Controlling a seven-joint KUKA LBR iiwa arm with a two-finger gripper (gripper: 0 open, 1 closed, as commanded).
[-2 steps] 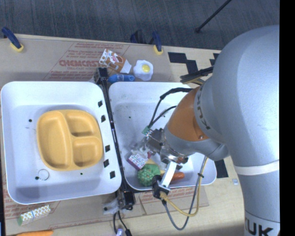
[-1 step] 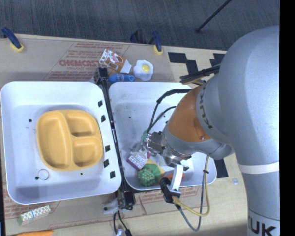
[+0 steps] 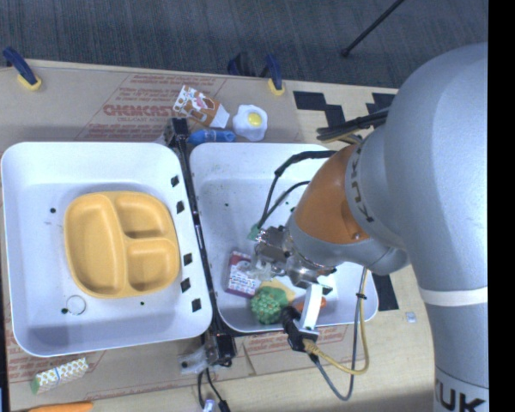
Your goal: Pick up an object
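My gripper (image 3: 270,263) reaches down into the right bin (image 3: 232,178), near its front. It hangs over a small cluster of objects. A maroon and white packet (image 3: 240,275) lies just left of it. A green knobbly toy (image 3: 266,305) with a yellow piece (image 3: 279,292) sits in front of it. An orange item (image 3: 318,299) peeks out to the right, partly hidden by the wrist. The arm covers the fingers.
A yellow divided plate (image 3: 120,240) lies in the left bin (image 3: 26,178). Behind the bins on the cardboard sit a small snack packet (image 3: 193,104), a blue item (image 3: 210,136) and a white and yellow egg toy (image 3: 251,121). A wrapped candy (image 3: 60,372) lies front left.
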